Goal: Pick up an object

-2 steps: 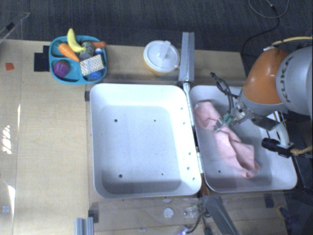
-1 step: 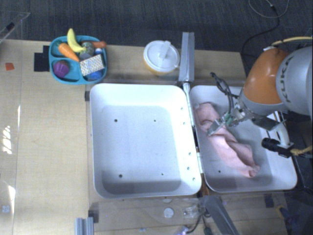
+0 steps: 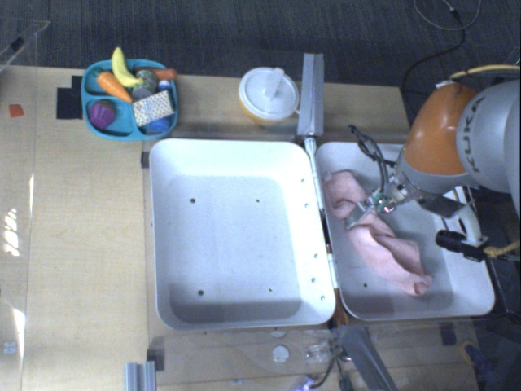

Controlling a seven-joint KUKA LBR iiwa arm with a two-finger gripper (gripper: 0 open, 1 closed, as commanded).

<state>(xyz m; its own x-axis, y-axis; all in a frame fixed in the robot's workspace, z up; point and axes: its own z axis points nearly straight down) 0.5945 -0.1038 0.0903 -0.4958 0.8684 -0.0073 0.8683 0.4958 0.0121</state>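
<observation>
**Soft pink cloth under the gripper in the right bin**

While the gripper (image 3: pixel 364 210) sits low over the right bin (image 3: pixel 480 300), its tips are down among the folds of a pink cloth (image 3: pixel 391 251), and whether they are spread or pressed together I cannot tell: the metal ends blur into the fabric. Nothing shows clearly that the cloth is held.

That cloth is the one thing to pick. It lies crumpled, one lump just behind the gripper toward the bin's far wall, and a longer rumpled stretch running away from the gripper toward the near right corner. Judging by its slack folds, it is light, limp and not fragile; it will drape and trail rather than lift as a piece. It should not slip much, since fabric bunches between pads. The best place to take hold looks to be a raised ridge or the thick lump right at the tips, where several layers can be pinched at once; a flat single layer would likely slide out.

Beneath it the bin floor is smooth, white and hard, with small dark dots, so closing too low would scrape plastic. To the gripper's left stands the divider between the bins, quite near, and beyond it the left bin (image 3: pixel 171 243). Well apart, beyond the bins on the wooden bench (image 3: pixel 73 243), are a blue tray of toy food (image 3: pixel 91 125) and a white lidded cup (image 3: pixel 269 94). A dangling cloth could snag the divider on a lift.
</observation>
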